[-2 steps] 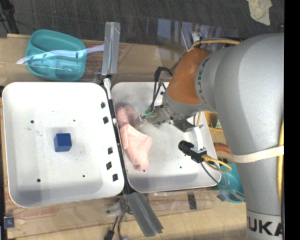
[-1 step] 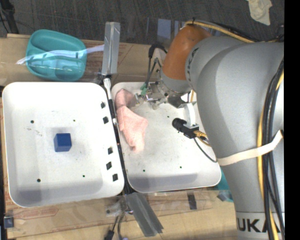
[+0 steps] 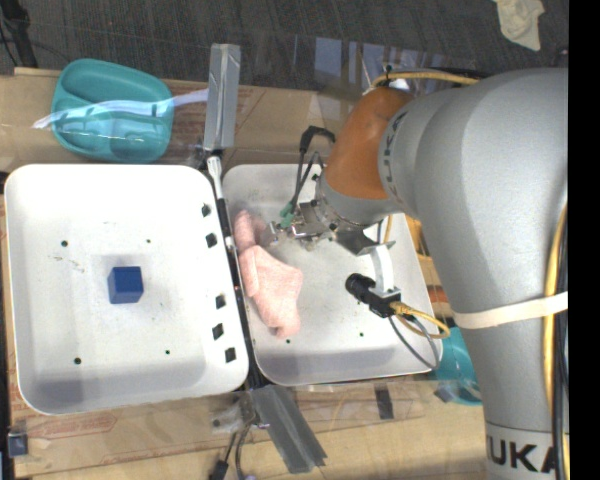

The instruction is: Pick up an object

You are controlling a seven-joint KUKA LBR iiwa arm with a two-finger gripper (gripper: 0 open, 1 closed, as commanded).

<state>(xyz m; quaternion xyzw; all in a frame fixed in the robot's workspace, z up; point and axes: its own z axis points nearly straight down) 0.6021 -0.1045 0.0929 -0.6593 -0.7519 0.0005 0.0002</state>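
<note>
A pink cloth (image 3: 267, 276) lies crumpled along the left side of the right bin (image 3: 325, 363). A small blue cube (image 3: 126, 284) sits in the left bin (image 3: 40, 268), left of its middle. My gripper (image 3: 298, 224) hangs low over the right bin, just right of the cloth's upper end. Nothing shows between its fingers, and their state is too small to make out.
A teal dustpan-like scoop (image 3: 110, 108) rests on the bench behind the left bin. A crumpled pale rag (image 3: 517, 13) lies on the floor at the top right. The metal divider (image 3: 220, 98) runs between the bins. The arm's body covers the bench's right side.
</note>
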